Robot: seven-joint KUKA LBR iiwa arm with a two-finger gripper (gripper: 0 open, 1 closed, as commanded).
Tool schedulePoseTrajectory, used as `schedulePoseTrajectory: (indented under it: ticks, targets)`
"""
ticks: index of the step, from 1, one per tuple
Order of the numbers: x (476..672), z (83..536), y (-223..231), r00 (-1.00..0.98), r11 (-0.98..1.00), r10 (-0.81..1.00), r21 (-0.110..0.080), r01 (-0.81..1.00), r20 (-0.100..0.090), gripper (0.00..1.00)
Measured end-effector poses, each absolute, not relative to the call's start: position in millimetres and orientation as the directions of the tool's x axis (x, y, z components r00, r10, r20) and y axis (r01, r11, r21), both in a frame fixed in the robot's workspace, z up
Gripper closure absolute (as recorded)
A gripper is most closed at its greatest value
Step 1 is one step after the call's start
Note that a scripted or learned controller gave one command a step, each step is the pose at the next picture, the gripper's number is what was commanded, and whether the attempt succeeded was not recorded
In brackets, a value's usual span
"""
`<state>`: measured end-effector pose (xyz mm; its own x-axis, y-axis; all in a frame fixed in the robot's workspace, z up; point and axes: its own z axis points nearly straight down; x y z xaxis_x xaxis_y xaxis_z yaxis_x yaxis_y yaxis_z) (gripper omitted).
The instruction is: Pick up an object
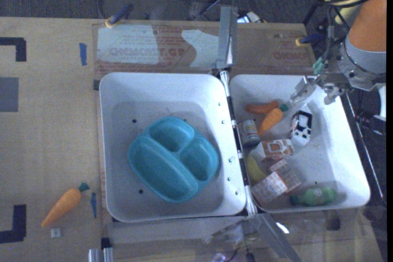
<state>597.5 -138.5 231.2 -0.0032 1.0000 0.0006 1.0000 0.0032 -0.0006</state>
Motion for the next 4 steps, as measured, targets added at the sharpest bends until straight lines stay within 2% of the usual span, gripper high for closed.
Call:
schedulePoseTrajectory:
  ticks: [1,2,3,4]
  targets:
    - [616.7,118,-131,-0.194,0.194,0.981,0.029,0.98,-0.013,0.0]
    - [673.3,98,-124,-0.139,0.139,0.99,0.02,0.99,-0.005,0.0]
    - [675.3,110,-123,-0.142,0.142,0.99,0.026,0.989,-0.007,1.0]
    - [659.4,217,-168,-0.22,0.22,0.975,0.004,0.975,-0.003,1.0]
